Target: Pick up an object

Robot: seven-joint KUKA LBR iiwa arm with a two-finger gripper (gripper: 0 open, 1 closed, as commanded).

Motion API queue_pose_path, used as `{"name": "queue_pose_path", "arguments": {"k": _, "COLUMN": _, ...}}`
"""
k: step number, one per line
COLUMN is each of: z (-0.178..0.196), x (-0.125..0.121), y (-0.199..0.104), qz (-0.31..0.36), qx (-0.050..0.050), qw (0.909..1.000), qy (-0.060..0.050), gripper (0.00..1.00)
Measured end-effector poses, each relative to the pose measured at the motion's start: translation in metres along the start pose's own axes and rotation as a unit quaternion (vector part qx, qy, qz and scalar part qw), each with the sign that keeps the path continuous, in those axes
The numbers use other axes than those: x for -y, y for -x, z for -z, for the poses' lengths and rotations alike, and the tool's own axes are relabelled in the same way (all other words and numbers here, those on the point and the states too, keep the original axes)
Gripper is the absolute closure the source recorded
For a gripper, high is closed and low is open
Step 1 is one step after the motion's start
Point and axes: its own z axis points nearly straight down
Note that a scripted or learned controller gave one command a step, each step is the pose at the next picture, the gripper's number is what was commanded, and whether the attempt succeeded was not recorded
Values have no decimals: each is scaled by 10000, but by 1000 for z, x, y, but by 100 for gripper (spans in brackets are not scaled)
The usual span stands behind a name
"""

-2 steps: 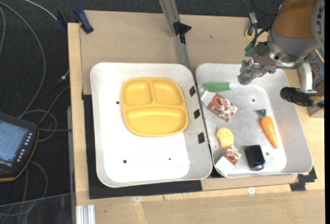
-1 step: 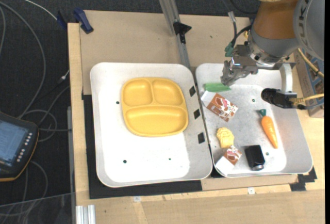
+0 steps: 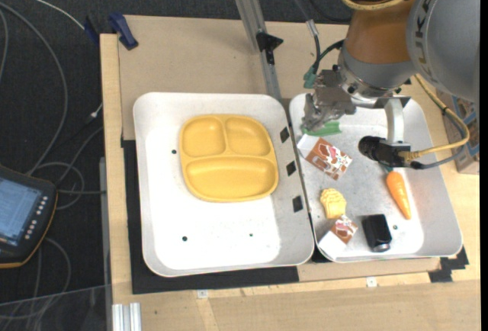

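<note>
Orange carrot (image 3: 399, 194) lies in the right bin (image 3: 431, 238), the landmark for what follows. Within that bin sit a red-and-white packet (image 3: 329, 156), a yellow corn piece (image 3: 332, 202), a smaller red packet (image 3: 343, 229) and a black block (image 3: 376, 232). The pincer (image 3: 320, 120) hangs over the bin's far left corner above a green item (image 3: 325, 126); its opening cannot be told. Left of the bin, a yellow divided plate (image 3: 228, 157) rests in the second bin (image 3: 156, 192).

Part of the letters "KU" shows on the grey arm (image 3: 450, 24).
</note>
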Motion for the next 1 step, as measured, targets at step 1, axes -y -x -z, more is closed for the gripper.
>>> {"name": "queue_pose_path", "arguments": {"k": 1, "z": -4, "x": 9, "y": -64, "qz": 1, "qx": 0, "qw": 10000, "qy": -9, "gripper": 100}}
